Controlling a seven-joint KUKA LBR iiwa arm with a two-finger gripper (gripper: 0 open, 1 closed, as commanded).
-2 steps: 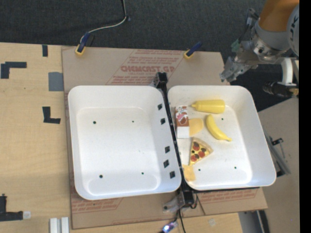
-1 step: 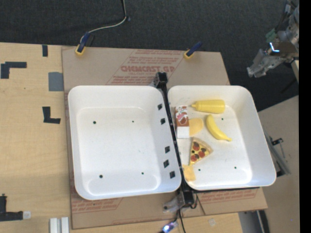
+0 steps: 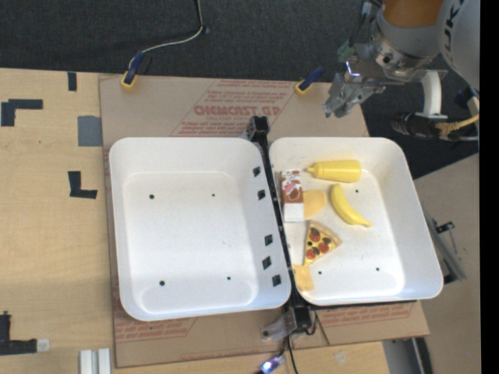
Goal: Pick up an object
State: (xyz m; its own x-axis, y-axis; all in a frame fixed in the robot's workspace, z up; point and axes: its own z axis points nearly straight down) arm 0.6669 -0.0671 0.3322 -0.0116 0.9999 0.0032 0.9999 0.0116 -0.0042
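White plastic bins sit side by side. The toys are all in the right bin (image 3: 405, 209), bunched by its left wall: a yellow mustard bottle (image 3: 337, 170), a banana (image 3: 348, 206), a pizza slice (image 3: 319, 243), a cheese piece (image 3: 313, 203) and a small red packet (image 3: 291, 187). The gripper (image 3: 343, 96) hangs up high past the far edge, holding nothing. I cannot tell whether it is spread or closed. It looks ready to come down.

One fixed camera looks down at a slant from above on both white bins (image 3: 117, 209), set well back.
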